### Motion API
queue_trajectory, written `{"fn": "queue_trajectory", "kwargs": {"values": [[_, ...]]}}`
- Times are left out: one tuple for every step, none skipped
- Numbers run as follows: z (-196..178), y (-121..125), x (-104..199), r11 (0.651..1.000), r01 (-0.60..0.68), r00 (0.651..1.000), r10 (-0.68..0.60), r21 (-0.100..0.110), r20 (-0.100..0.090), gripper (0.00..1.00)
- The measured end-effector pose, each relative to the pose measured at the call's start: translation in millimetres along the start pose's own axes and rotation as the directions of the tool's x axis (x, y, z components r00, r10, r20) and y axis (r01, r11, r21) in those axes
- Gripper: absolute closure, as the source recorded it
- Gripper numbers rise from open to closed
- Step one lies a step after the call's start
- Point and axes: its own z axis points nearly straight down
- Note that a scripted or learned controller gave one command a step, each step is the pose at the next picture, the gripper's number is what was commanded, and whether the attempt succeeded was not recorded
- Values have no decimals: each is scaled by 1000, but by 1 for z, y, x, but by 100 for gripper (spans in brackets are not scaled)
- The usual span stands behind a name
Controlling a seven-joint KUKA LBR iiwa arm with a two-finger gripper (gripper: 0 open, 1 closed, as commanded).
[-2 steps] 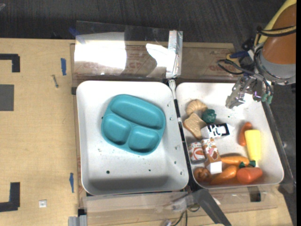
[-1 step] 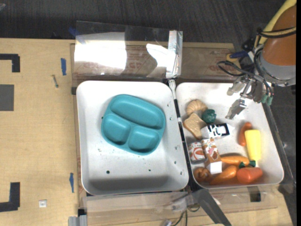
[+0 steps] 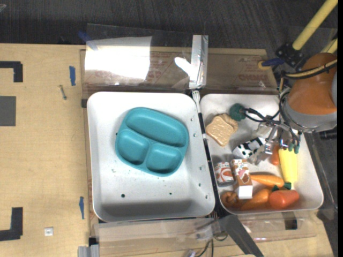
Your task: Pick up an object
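Right white bin (image 3: 315,167): claw (image 3: 268,146) by b&w cow toy (image 3: 247,150), grip state can't tell

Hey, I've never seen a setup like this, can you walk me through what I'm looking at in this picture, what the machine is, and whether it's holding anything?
This is a single picture from a camera fixed above a workbench, looking down at a slant. Two shallow white bins sit side by side on the bench. The left white bin holds a teal plastic plate with three compartments. The right white bin holds toy food: a tan slice of toast, a yellow corn cob, an orange carrot, a red tomato-like piece, small printed cartons, and a small black-and-white figure whose shape I cannot make out. The machine is a grey robot arm with an orange band, reaching in from the right. Its gripper is low over the right bin, among the toys. I cannot tell whether it holds anything.
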Motion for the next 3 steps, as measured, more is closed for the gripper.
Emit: {"fn": "queue_trajectory", "kwargs": {"values": [[4,-9,39,997,-83,996,83,-5,28,0],[-7,-8,37,997,-81,996,81,-5,36,100],[-170,-11,37,999,34,999,-34,0,20,100]]}}
